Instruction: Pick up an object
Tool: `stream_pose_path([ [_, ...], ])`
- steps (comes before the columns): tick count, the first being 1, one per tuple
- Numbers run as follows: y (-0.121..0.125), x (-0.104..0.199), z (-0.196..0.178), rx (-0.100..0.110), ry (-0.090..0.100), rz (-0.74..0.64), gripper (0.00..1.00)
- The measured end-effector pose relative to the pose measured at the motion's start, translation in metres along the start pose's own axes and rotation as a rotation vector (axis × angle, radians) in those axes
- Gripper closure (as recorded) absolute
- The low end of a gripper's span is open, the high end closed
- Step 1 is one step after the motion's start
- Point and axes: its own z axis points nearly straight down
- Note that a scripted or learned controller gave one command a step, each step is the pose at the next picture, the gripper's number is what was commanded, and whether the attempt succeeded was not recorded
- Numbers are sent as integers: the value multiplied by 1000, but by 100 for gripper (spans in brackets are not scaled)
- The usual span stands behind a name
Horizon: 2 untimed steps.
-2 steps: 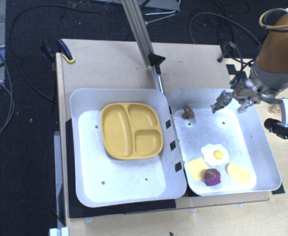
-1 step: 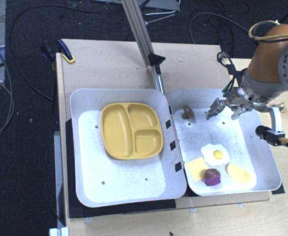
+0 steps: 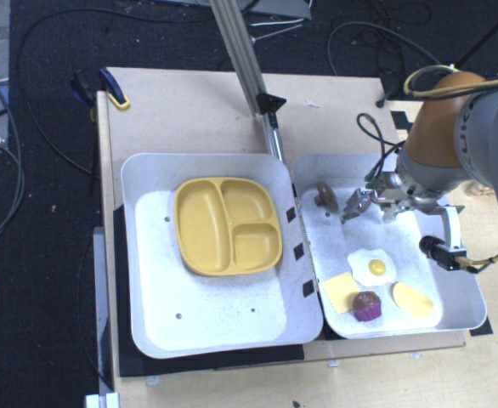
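Seen from above, the grey arm's two-finger gripper (image 3: 357,204) hangs low over the right-hand shallow white bin (image 3: 466,300), its metal fingers spread and pinching nothing. A small brown mushroom-shaped toy (image 3: 325,195) lies just beside the fingertips, toward the bin's far left corner. It looks light, rigid and smooth, likely to roll or slip, so a grip across its rounded cap seems safest. The yellow three-compartment plastic tray (image 3: 229,226) sits in the left-hand white bin (image 3: 151,313).
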Motion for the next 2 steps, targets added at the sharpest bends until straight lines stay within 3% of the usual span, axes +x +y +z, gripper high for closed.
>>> stream_pose_path([
  [1,0,0,21,-3,-1,0,0],
  [2,1,0,9,-7,-3,1,100],
])
